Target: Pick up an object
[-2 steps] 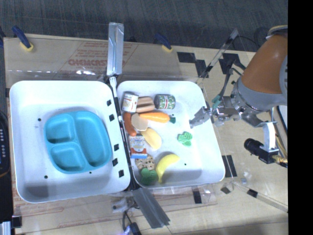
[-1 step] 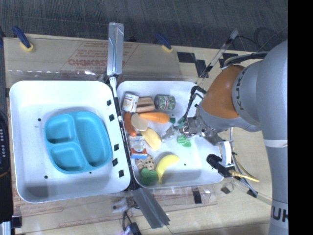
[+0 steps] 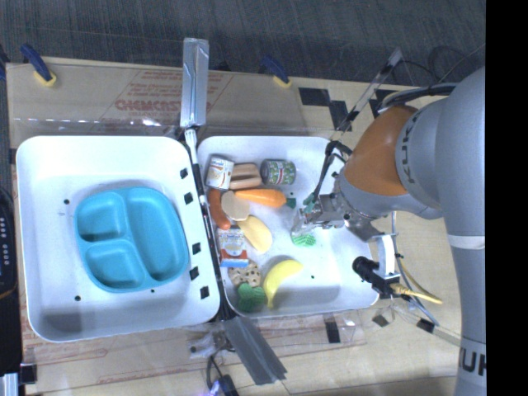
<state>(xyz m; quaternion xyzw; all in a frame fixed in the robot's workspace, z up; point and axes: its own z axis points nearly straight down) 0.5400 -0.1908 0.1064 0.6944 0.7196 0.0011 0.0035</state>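
Note:
My gripper hangs low inside the right bin, right of the toy food. A small green object lies on the bin floor just below it, partly hidden by it; I cannot tell whether they touch. To its left lie an orange carrot, a pale yellow oval piece and a banana. Along the back sit a small can, a brown bun and a green jar.
The left bin holds a blue compartment tray. A green leafy piece, a cookie and a flat packet crowd the right bin's front left. The grey arm with its orange band covers that bin's right side.

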